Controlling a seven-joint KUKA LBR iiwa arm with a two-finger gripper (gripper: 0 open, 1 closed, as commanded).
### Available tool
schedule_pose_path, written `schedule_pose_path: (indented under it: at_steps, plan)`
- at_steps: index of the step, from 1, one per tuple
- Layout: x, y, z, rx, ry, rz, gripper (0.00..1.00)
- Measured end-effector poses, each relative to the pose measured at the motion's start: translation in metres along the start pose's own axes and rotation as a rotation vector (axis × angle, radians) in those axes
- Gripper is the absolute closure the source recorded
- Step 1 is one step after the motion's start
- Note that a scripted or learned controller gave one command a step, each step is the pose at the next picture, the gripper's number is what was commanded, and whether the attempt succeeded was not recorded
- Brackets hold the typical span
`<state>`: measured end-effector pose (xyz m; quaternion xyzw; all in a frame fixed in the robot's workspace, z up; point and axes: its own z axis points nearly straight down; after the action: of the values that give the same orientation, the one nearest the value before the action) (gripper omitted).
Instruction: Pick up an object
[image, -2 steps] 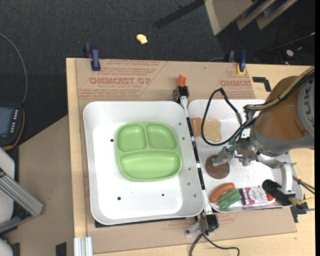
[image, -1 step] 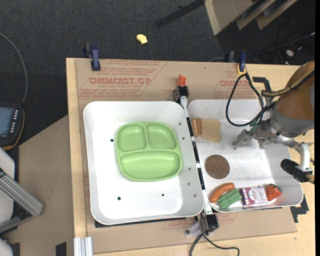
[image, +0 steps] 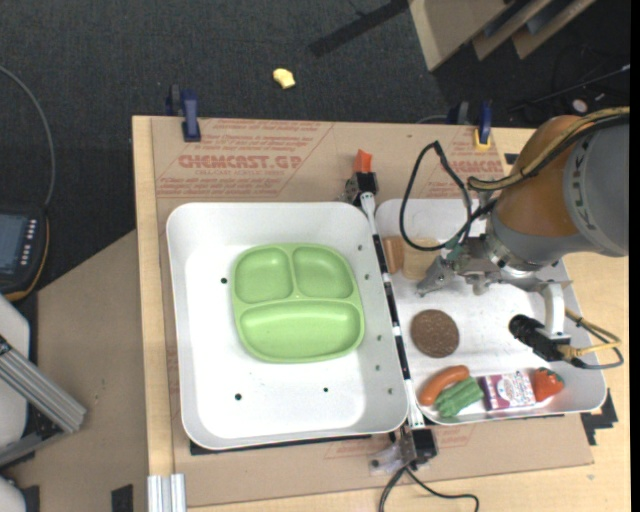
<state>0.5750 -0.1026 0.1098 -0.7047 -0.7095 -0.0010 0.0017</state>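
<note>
Brown and flat, the cookie (image: 436, 332) looks light, stiff and crumbly, best pinched across its edges, while the gripper (image: 466, 272) nearby hides its grasp, so I cannot tell.

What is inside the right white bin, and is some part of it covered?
The right bin holds a brown disc, an orange and green toy and a small packet. The arm covers its far part.

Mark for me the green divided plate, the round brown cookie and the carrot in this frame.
green divided plate (image: 297, 330): camera view, floor of its large lower compartment.
round brown cookie (image: 436, 333): camera view, centre of its top face.
carrot (image: 443, 381): camera view, middle of the orange body.
</note>
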Motion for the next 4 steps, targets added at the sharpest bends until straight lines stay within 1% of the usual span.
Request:
schedule_pose_path:
  at_steps: [1, 2, 3, 4]
  plan:
    - [0.012, -0.057, 0.024, -0.005, -0.003, 0.009, 0.00]
    - [0.010, -0.054, 0.023, -0.005, -0.003, 0.007, 0.00]
    - [0.009, -0.053, 0.012, -0.012, -0.007, 0.009, 1.00]
    - [0.009, -0.053, 0.013, -0.010, -0.006, 0.009, 0.00]
